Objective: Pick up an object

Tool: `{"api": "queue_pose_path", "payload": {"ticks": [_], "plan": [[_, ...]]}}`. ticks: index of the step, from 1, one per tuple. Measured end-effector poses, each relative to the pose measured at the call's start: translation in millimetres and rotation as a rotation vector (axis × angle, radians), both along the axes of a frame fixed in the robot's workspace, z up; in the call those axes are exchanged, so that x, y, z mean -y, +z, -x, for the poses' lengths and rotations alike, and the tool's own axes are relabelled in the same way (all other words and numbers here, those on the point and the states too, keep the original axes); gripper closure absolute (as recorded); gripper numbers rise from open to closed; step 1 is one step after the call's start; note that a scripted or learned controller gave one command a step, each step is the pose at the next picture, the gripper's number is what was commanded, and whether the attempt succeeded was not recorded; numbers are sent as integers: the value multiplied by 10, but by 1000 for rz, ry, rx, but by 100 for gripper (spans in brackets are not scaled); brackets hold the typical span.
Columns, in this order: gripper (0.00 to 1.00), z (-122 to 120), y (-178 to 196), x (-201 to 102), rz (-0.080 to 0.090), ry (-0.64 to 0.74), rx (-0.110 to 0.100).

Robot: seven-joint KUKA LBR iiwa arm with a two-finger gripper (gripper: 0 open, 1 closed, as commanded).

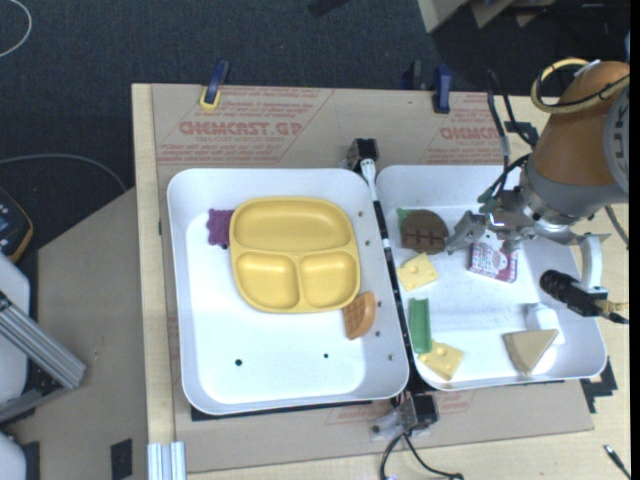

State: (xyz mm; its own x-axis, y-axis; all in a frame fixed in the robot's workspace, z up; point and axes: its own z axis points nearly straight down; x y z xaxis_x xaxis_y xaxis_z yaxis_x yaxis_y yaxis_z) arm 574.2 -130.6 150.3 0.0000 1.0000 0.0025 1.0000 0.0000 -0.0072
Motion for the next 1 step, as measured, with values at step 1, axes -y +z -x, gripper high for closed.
{"api": "queue_pose_path", "payload": {"ticks": [1], "plan": [[0, 37, -526, 94, 0, -1, 0]]}}
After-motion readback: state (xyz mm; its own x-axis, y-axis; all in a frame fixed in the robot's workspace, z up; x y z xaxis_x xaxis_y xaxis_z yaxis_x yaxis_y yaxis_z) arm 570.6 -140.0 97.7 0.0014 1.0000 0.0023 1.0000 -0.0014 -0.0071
